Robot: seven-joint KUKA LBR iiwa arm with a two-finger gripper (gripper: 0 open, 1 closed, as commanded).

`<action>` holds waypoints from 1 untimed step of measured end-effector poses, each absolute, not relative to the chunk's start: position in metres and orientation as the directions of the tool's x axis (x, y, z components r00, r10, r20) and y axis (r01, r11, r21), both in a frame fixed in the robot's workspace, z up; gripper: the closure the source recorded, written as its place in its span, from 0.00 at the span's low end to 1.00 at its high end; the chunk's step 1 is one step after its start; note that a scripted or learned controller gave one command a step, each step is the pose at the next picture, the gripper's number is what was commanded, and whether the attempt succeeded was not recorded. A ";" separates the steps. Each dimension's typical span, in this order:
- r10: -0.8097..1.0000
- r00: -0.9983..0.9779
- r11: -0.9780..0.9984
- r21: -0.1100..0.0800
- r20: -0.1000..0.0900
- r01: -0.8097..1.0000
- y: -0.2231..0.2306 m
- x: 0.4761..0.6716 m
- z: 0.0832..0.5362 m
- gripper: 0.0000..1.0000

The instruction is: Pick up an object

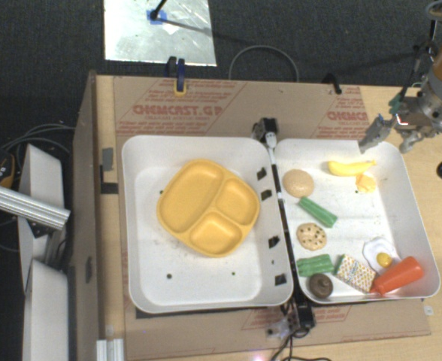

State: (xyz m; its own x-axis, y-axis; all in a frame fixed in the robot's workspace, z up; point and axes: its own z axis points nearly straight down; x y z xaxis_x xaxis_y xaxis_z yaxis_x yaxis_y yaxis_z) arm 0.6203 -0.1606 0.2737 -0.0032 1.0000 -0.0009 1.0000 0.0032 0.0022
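Dark carpet (40, 43) lies around my bench (439, 201). A shiny metal sheet (159, 21) sits on it beyond, and cables (25, 138) trail at the side.

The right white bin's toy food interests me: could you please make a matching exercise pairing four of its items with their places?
Items:
1. yellow plastic banana
2. orange plastic carrot
3. round brown chocolate muffin
4. round tan bread roll

Places in the right white bin:
A. near corner on the view's right
B. far end, close to the robot's hand
C. beside the divider, in the far half
D. near edge, beside the divider

Pairs: 1-B, 2-A, 3-D, 4-C
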 end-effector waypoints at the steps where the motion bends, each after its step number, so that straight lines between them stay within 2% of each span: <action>1: 1.000 0.001 -0.001 -0.002 -0.002 1.000 -0.207 0.664 0.190 0.00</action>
State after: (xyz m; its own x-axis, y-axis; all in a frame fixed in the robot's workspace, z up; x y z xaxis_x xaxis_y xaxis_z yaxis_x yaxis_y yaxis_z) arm 0.6636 -0.2067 0.1896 0.0006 1.0000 -0.0018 1.0000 -0.0006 -0.0016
